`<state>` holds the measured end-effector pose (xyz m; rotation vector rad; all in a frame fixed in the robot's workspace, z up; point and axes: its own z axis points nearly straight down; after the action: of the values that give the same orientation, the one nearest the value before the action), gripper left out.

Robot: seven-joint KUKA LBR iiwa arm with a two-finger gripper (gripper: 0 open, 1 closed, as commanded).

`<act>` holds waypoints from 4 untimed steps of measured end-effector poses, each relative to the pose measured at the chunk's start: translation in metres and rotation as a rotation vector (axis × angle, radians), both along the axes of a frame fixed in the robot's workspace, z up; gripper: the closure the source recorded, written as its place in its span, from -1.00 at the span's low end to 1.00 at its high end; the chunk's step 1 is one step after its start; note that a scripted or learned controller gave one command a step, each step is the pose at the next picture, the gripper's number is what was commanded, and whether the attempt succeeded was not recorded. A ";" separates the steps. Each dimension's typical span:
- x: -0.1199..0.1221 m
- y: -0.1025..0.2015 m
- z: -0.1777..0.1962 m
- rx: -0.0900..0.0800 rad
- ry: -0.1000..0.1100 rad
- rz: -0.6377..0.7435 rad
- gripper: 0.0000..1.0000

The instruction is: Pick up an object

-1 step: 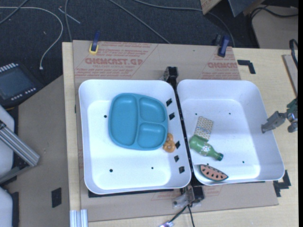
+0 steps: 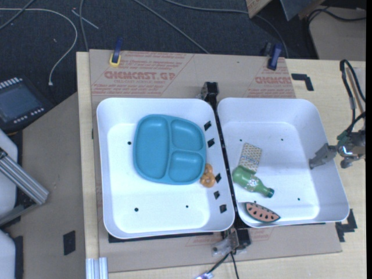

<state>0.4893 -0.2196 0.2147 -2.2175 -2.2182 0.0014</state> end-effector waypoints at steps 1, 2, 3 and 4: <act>0.005 0.004 -0.044 0.000 0.000 0.000 -1.00; 0.005 0.008 -0.087 0.001 0.001 0.000 -1.00; 0.006 0.007 -0.073 -0.002 -0.005 0.000 1.00; 0.003 -0.003 -0.019 -0.006 -0.010 -0.001 1.00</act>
<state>0.4921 -0.2226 0.1953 -2.2270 -2.2251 -0.0031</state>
